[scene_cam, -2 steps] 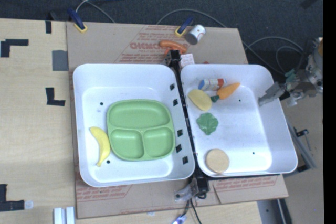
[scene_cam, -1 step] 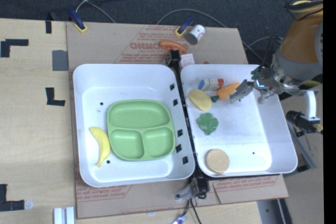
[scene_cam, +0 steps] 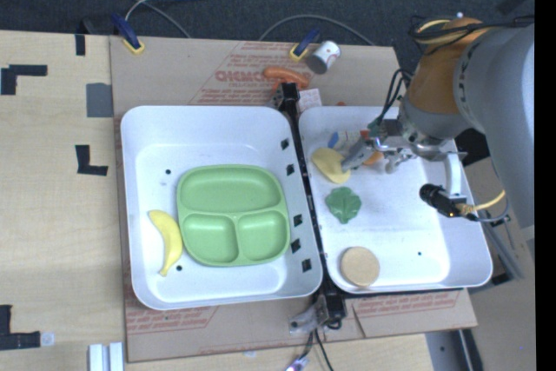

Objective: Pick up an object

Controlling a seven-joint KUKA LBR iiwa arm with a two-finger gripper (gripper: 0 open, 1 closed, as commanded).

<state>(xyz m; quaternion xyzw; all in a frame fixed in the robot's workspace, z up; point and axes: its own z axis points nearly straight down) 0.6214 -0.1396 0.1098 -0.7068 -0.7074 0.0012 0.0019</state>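
My gripper (scene_cam: 363, 155) hangs low over the upper part of the right bin (scene_cam: 434, 261), reaching in from the right. Just left of it lies a pale yellow piece (scene_cam: 329, 165), close to the gripper or touching it. A small orange bit (scene_cam: 375, 158) shows right at the gripper and a small blue piece (scene_cam: 333, 139) lies above the yellow one. Below them sit a green leafy toy (scene_cam: 344, 205) and a round tan disc (scene_cam: 359, 266). I cannot tell whether anything is held.
The left bin (scene_cam: 143, 135) holds a green divided plate (scene_cam: 233, 215) and a banana (scene_cam: 167, 241) at its left. An orange item (scene_cam: 287, 75) and a small grey cylinder (scene_cam: 323, 56) lie on the cardboard behind the bins. The arm's grey body (scene_cam: 486, 100) covers the right bin's far right.
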